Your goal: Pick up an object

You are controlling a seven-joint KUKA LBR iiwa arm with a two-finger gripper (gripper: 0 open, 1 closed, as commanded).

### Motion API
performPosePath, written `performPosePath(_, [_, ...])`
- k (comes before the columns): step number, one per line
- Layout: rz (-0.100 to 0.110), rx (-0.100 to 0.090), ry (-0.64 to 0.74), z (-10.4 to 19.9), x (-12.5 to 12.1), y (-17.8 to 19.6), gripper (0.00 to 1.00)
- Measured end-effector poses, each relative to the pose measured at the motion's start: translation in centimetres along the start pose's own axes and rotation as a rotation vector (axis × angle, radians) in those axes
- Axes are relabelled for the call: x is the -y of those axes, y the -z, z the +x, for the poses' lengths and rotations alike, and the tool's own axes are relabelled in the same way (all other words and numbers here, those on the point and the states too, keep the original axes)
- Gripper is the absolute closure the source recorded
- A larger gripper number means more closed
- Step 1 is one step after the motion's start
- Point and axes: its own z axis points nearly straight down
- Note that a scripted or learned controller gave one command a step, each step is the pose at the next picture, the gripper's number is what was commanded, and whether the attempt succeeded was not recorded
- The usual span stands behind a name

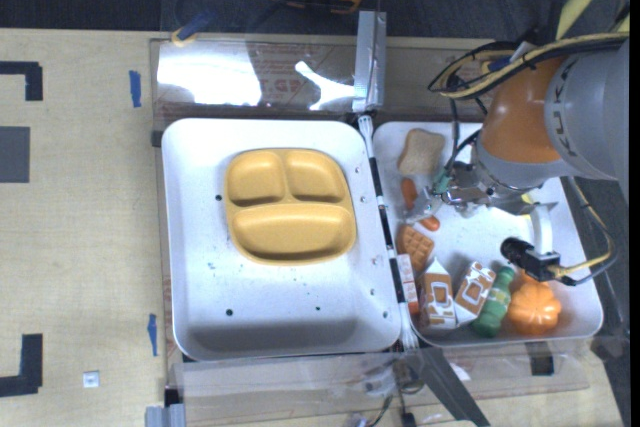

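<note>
My gripper hangs low over the upper left part of the right bin, with the grey and orange arm coming in from the right. Just left of it are a small red-orange piece and, farther up, a tan bread slice. An orange waffle-like piece lies below the gripper. Along the front of the bin sit two small cartons, a green bottle and an orange pumpkin.
The left bin holds a yellow divided plate in its upper middle. A metal divider separates the two bins. Cables loop above the arm at the upper right.
</note>
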Motion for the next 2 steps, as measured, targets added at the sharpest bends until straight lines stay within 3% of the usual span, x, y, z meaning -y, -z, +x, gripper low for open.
performPosePath(1, [-0.006,0.002,-0.003,-0.1,-0.1,1.2,1.0])
performPosePath(2, [0.0,0.002,0.118,3.6,1.6,12.5,1.0])
